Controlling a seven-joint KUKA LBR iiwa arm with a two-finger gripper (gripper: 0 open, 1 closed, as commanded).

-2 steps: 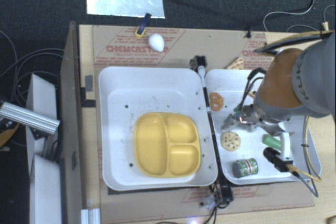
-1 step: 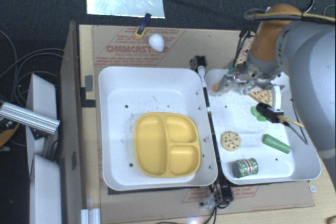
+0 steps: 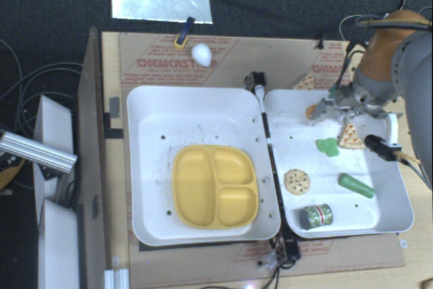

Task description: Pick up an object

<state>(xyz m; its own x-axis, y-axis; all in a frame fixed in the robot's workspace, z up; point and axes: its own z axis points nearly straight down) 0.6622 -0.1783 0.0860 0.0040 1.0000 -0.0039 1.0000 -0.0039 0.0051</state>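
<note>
My gripper [image 3: 336, 107] hovers over the right bin's [image 3: 392, 210] far end (whether it is clenched, I cannot tell), with the pizza slice [image 3: 350, 137] just beside it, toward the bin's near side.

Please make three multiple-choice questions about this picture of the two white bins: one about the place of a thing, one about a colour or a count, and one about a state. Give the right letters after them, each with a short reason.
1. In which bin does the yellow divided plate lie?
A. the left bin
B. the right bin
C. outside both bins

2. What colour is the small can?
A. blue
B. green with a silvery end
C. orange

3. How does the can rest?
A. upright
B. on its side
C. on top of the cookie

Answers:
1. A: the plate sits on the floor of the left bin.
2. B: its body is green and one end is silvery.
3. B: it lies on its side at the front of the right bin, apart from the cookie.
</note>
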